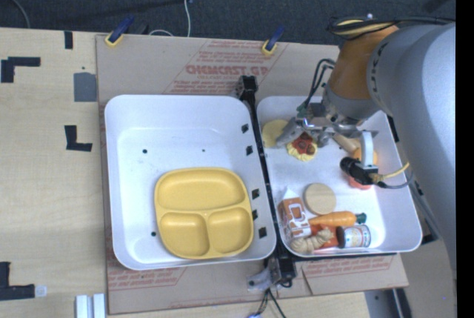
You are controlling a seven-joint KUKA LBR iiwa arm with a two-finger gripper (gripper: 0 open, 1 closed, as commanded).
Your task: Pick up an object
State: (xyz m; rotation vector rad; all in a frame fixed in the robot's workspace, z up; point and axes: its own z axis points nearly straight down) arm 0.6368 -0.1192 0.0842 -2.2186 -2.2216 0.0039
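Observation:
My gripper (306, 136) is low in the back part of the right bin (404, 220), and its fingers stand open. A small red and yellow toy food (304, 149) lies right under it, between the spread fingertips and resting on the bin floor. A pale yellow round piece (273, 132) lies just to the left of the gripper. To the right are a wooden stick-like piece (345, 141) and a red and orange item (359, 171). The arm's grey body covers the bin's far right corner.
Nearer the front of the right bin lie a tan disc (320, 198), an orange carrot-like piece (336, 219), a small jar (355, 237), an orange and white carton (294, 213) and a knobbly beige item (309, 239). The left bin (133, 124) holds a yellow divided tray (203, 211).

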